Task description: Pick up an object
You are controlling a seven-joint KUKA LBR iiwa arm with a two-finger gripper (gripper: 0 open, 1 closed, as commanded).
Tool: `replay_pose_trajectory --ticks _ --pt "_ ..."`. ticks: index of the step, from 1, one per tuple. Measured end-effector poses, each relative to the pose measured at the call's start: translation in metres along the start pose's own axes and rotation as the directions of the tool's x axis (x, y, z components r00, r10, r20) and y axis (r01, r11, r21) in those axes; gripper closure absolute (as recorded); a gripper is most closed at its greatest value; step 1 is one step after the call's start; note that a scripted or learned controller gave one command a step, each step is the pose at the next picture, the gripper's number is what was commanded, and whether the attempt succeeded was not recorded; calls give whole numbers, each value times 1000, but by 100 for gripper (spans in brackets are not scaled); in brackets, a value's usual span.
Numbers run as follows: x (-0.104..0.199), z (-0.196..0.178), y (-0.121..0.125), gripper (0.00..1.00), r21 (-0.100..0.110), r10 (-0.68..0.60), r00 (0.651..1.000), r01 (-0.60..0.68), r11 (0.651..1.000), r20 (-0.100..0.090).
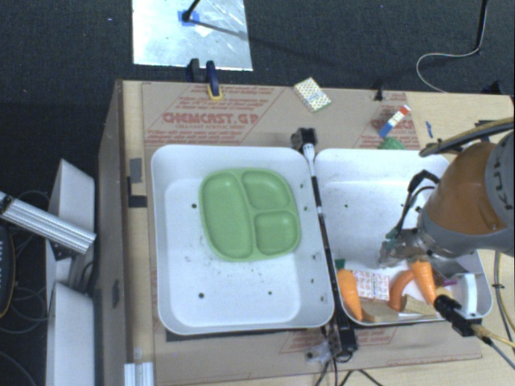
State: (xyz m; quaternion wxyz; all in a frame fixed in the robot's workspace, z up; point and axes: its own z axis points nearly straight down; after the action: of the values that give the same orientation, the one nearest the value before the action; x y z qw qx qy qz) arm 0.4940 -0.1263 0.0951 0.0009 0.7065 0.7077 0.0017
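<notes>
A green divided plate (249, 214) lies in the left bin (181, 296). Along the near wall of the right bin (362, 175) sit an orange carrot (348, 292), a white packet with red print (372, 282), two more orange carrot-like pieces (400, 289) (424, 277) and a tan block (402, 309). My gripper (397, 252) hangs low over the right bin, just behind the packet and the orange pieces, under the orange band of the arm (471, 191). I see nothing held in it.
A black-and-white divider (318, 207) runs between the bins. On the brown board behind them lie a small patterned packet (311, 93) and a red, white and blue item (393, 121). A clamp (211, 77) stands at the far edge.
</notes>
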Motion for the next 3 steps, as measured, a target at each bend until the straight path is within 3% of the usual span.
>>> replay_pose_trajectory --ticks 1,2,3 --pt "1 -80 -6 100 0 -1 1000 1 1000 2" --pt "1 -80 -7 0 1 -1 1000 1 1000 2" --pt "-54 10 -1 0 1 1 1000 -1 1000 3"
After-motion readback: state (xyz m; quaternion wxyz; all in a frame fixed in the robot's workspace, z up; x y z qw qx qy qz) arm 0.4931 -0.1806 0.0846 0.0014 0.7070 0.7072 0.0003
